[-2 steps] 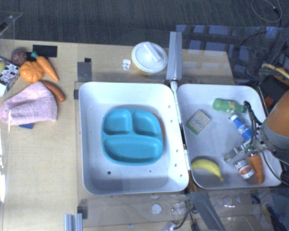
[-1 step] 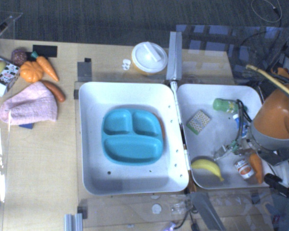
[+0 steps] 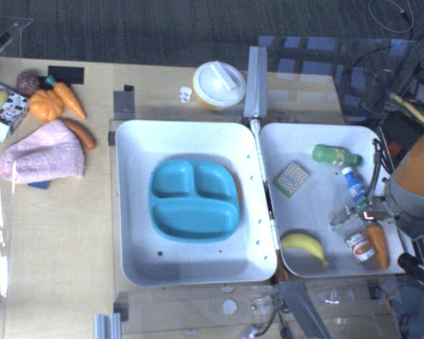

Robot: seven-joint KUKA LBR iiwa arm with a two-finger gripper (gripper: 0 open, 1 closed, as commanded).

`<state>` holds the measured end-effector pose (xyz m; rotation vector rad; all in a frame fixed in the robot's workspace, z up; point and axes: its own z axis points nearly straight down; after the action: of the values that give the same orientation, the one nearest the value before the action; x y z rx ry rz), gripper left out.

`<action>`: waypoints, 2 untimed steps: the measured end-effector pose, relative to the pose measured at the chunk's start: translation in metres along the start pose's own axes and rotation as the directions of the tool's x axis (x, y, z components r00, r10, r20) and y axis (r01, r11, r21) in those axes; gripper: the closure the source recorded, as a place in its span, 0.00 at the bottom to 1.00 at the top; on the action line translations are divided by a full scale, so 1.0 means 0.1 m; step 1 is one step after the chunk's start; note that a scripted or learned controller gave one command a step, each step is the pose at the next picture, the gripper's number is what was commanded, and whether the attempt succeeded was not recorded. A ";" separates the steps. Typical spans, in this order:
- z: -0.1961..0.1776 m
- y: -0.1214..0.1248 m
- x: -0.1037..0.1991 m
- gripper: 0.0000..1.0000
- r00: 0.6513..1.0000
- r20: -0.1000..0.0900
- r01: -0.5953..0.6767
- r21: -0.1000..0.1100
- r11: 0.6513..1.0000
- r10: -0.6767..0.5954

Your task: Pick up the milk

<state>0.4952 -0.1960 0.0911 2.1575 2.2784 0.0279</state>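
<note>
The milk [image 3: 352,181] is a small white bottle with a blue label, lying tilted in the right bin [image 3: 318,141] near its right wall. Just below its lower end, my gripper [image 3: 349,215] is down inside the bin, reaching in from the right under the arm's orange band [image 3: 418,167]. Its metal fingers [image 3: 339,220] look spread apart with nothing between them. They are close to the bottle's bottom end, and I cannot tell whether they touch it.
The right bin also holds a green bottle [image 3: 331,154], a patterned packet [image 3: 292,179], a banana [image 3: 305,246], a carrot [image 3: 378,244] and a small red-and-white can [image 3: 359,246]. A blue divided tray [image 3: 195,199] lies in the left bin [image 3: 131,210]. Toys and a pink cloth [image 3: 42,154] lie on the bench at left.
</note>
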 end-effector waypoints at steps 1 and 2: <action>0.01 -0.02 0.17 0.00 0.994 0.016 -0.105 -0.004 0.994 0.105; 0.01 -0.03 0.11 0.00 1.000 0.014 0.018 0.002 1.000 -0.018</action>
<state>0.4916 -0.1855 0.0898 2.1307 2.2916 0.0110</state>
